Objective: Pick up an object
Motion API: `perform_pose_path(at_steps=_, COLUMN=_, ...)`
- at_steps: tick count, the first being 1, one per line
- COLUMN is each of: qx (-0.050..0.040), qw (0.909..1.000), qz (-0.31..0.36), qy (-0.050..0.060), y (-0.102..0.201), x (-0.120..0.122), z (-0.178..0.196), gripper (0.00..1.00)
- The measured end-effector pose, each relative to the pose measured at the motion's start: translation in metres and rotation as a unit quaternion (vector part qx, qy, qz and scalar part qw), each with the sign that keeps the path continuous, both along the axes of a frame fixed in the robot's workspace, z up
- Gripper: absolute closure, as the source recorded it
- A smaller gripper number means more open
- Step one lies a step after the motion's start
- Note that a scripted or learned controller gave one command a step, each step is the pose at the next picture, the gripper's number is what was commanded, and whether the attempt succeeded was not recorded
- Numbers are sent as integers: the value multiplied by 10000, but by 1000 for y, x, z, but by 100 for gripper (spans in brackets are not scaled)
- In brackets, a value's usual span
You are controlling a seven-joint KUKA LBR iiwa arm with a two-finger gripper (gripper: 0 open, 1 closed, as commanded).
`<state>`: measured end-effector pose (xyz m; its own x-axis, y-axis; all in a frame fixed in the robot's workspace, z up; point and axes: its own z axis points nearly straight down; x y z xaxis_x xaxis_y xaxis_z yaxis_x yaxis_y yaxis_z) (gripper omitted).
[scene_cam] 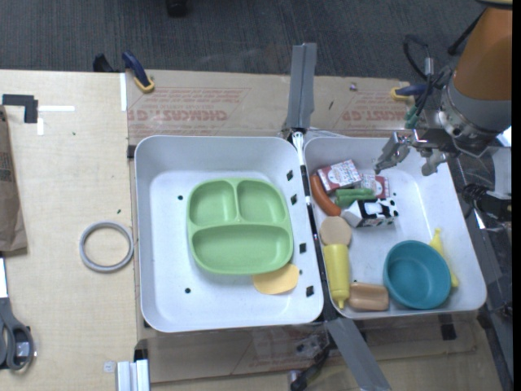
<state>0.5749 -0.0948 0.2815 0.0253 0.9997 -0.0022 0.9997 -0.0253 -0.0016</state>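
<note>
— So, how far along is the pick?

— Barely started, by my reading. The gripper (409,153) hangs over the right bin (466,218), up at about one o'clock of it, and its two fingers are spread apart with nothing between them.

— Any object lifted at all?

— None that I can see. Everything lies on the bin floor. The nearest candidates sit toward nine o'clock from the gripper: a red-and-white packet (340,174), a green stick-shaped piece (356,194) just below it, and a black-and-white carton (373,212) touching that cluster. An orange sausage-like piece (324,195) lies along the bin's left wall.

— And the rest?

— Farther down, toward six o'clock: a blue bowl (417,274), a yellow bottle (337,270) with a tan round piece (334,231) at its top end, and a brown bread-like piece (369,296) beside the bowl. The left bin (155,243) holds a green divided plate (240,226) with a yellow flat piece (276,281) at its five o'clock edge.

— So what's left?

— All of it, I judge: choose a target, descend, close, and lift. The packet cluster looks closest, though the items crowd each other there, which could spoil a clean grasp.
</note>
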Motion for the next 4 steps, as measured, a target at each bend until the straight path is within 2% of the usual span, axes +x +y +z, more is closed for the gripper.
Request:
perform_pose_path(at_steps=1, qx=1, qw=9965, qz=-830, qy=16, y=28, x=11, z=-45, gripper=0)
perform_pose_path(at_steps=2, qx=6, qw=9936, qz=-1134, qy=5, y=-17, x=-36, z=-191, gripper=0)
perform_pose_path(at_steps=3, qx=59, qw=9992, qz=123, qy=373, y=-31, x=27, z=-183, gripper=0)
perform_pose_path(at_steps=4, qx=97, qw=9981, qz=-366, qy=488, y=-32, x=31, z=-194, gripper=0)
